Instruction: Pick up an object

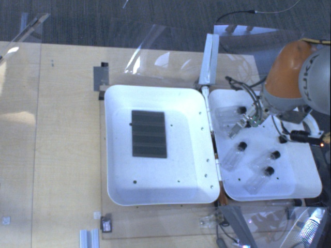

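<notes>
The gripper (pixel 243 124) hangs low over the right bin (pixel 305 187), near its upper left corner; whether it is parted or closed cannot be told, and nothing is seen held. Clear bottles with black caps lie loose on the bin floor: one (pixel 230 112) just beside the gripper, another (pixel 234 156) below it, two more (pixel 264 161) further toward the bin's lower right. The bin's left wall stands close beside the gripper, limiting sideways room. The left bin (pixel 155 195) holds a dark ribbed block (pixel 149 134), well clear.
</notes>
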### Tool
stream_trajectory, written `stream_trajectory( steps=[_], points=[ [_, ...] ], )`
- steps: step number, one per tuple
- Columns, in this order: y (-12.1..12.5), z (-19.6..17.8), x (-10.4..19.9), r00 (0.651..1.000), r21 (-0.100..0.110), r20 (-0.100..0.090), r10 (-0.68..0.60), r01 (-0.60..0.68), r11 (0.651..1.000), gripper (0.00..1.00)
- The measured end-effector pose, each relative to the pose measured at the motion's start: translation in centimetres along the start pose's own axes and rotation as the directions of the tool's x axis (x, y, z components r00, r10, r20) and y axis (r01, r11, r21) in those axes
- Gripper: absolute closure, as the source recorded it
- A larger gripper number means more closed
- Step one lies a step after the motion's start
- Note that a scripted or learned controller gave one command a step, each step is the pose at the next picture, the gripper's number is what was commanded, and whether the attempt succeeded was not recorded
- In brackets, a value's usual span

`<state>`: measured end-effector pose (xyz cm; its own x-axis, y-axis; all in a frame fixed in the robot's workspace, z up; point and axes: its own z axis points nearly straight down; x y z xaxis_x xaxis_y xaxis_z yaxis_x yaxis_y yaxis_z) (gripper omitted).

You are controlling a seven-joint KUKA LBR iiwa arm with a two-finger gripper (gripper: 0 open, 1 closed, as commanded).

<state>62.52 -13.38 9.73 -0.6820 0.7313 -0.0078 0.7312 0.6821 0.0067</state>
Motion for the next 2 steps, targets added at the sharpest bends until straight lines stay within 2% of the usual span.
stream_trajectory(
  steps=[1, 2],
  points=[
    [0.25, -1.24, -0.11, 1.0, -0.005, 0.006, -0.004, 0.004, 1.0, 1.0],
    [0.27, -1.25, -0.11, 1.0, -0.005, 0.007, -0.004, 0.004, 1.0, 0.0]
  ],
)
